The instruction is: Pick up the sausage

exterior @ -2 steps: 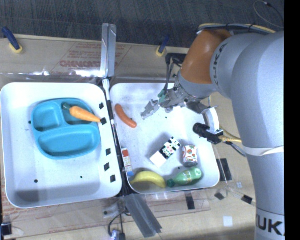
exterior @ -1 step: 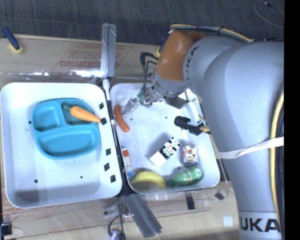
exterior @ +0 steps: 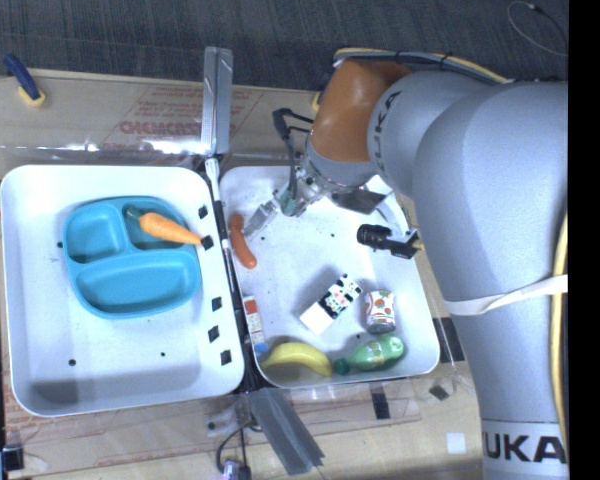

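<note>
The sausage (exterior: 242,241), short and reddish-orange, lies near the left wall of the right bin (exterior: 412,298), running roughly front to back. My gripper (exterior: 263,215) reaches down-left from the orange-banded wrist and hangs just right of the sausage's far end, very close to it. Nothing can be seen held in it, and the sausage rests on the bin floor.
A black-and-white box (exterior: 332,303), a small can (exterior: 380,310), a green bottle (exterior: 372,353), a banana (exterior: 295,360) and a small orange-and-white stick (exterior: 252,320) lie at the right bin's front. In the left bin (exterior: 40,368), a blue divided plate (exterior: 130,278) holds a carrot (exterior: 168,228).
</note>
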You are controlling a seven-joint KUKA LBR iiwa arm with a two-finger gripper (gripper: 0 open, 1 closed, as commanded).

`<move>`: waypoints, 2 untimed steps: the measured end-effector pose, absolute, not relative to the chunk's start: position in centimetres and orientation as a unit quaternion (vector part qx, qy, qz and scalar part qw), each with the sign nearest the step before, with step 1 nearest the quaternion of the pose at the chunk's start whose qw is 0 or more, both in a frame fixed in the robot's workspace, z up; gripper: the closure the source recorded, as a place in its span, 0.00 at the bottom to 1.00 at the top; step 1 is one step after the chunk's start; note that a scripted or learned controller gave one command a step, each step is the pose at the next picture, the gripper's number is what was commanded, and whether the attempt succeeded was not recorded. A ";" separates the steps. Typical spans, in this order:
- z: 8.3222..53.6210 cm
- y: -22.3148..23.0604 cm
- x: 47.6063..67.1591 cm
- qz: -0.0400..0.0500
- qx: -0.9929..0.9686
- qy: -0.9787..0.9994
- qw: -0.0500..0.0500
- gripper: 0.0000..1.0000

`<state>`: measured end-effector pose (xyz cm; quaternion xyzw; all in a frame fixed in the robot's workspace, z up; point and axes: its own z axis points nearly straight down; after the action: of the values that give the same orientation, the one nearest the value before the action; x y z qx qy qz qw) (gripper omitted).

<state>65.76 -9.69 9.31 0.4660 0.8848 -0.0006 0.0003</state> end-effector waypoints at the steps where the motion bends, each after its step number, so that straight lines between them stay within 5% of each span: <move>1: 9.3 -9.9 65.7 0.000 0.573 0.820 0.002 0.00; 2: 9.3 -9.8 65.7 0.001 0.603 0.797 0.002 0.00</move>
<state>65.75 -9.76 9.32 0.6034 0.7974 0.0007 0.0019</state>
